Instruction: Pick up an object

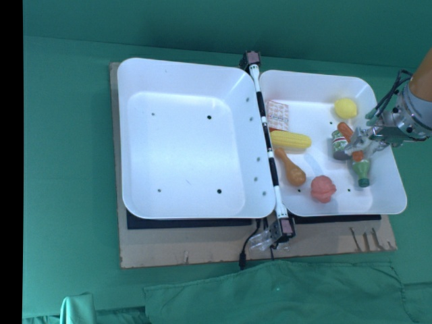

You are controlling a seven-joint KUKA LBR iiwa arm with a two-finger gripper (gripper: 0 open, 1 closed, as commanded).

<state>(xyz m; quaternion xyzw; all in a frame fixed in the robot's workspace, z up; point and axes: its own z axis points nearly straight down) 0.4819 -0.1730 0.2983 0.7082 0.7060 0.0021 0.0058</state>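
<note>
the likeliest target was the small cluster at the right bin's point(385, 204) far right side: a dark can-like jar point(339, 145), an orange carrot-like piece point(345, 131) lying just above it, and a green bottle with an orange cap point(361, 169) slanting down toward the bin's lower right corner. the gripper point(364, 142) sat low among these three, near enough to touch any of them, though which it was aimed at could not be told. whether it was released or clenched could not be told either, and nothing was plainly held.

to do this step well, the grasp would want one item only. with three crowded together, a closing grasp could pinch two or knock one aside, so centring over a single body, probably the bottle's narrow waist or the jar, looked wisest, followed by a straight lift clear of the neighbours and the bin wall.

further out in the same bin lay a yellow lemon point(345, 107) near the top, a corn cob point(291, 140) and an orange drumstick-shaped toy point(291, 169) toward the divider, a pink round fruit point(322, 188) low in the middle, and a small printed card point(277, 115). these stood well apart and would be easier picks. the left bin point(135, 79) sat beside it on a cardboard sheet point(202, 252) over green cloth point(67, 147).
</note>
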